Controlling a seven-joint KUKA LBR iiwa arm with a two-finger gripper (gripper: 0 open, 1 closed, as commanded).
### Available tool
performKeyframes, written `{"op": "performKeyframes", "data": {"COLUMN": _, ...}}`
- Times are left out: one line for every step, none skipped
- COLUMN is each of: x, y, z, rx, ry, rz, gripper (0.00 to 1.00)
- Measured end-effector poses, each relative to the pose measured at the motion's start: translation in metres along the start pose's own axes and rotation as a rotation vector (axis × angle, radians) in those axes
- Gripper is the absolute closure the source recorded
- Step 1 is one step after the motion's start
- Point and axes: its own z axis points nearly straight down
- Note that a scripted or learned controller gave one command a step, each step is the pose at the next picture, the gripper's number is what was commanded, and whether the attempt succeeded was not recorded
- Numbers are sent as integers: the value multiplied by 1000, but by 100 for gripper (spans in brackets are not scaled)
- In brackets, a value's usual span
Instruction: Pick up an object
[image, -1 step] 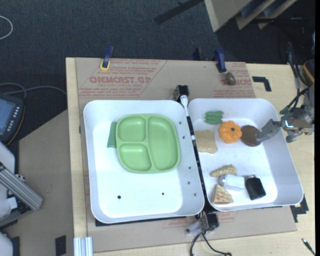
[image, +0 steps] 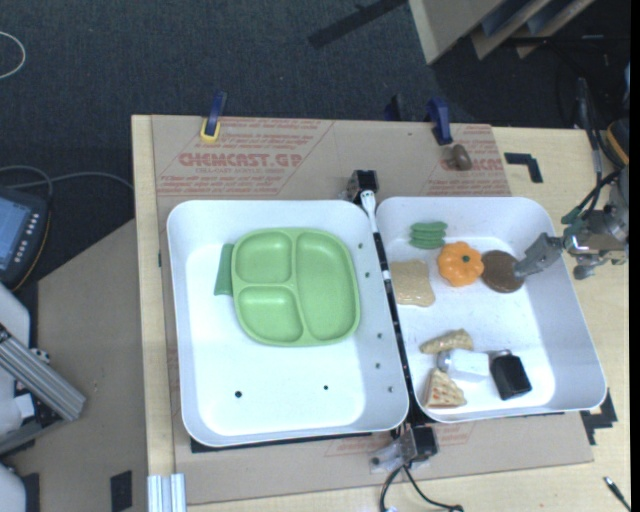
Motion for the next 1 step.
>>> {"op": "performKeyframes", "data": {"x": -2, "y": -5, "z": 44, "rx": 7, "ry": 3, "rz": 0, "gripper": 0}}
